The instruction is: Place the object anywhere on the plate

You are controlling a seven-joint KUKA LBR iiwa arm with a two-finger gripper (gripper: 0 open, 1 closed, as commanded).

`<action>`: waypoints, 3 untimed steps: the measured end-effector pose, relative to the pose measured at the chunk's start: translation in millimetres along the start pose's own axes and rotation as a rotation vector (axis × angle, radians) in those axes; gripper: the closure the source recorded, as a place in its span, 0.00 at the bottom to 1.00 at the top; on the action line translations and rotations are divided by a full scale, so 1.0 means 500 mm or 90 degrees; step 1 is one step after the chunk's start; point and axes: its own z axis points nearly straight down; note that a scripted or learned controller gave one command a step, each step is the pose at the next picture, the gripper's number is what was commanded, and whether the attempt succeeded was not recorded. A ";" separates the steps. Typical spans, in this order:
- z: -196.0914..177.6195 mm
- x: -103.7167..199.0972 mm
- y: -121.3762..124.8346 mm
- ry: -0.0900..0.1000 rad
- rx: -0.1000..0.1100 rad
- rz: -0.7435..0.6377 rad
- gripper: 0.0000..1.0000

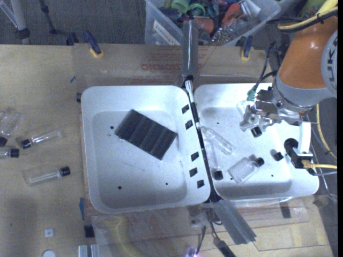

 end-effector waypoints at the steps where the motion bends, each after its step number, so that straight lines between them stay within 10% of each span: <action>1: 0.063 0.208 0.030 -0.001 0.000 0.275 1.00; 2: 0.099 0.321 0.161 -0.001 0.001 0.413 1.00; 3: 0.270 0.529 0.114 -0.001 0.002 0.438 1.00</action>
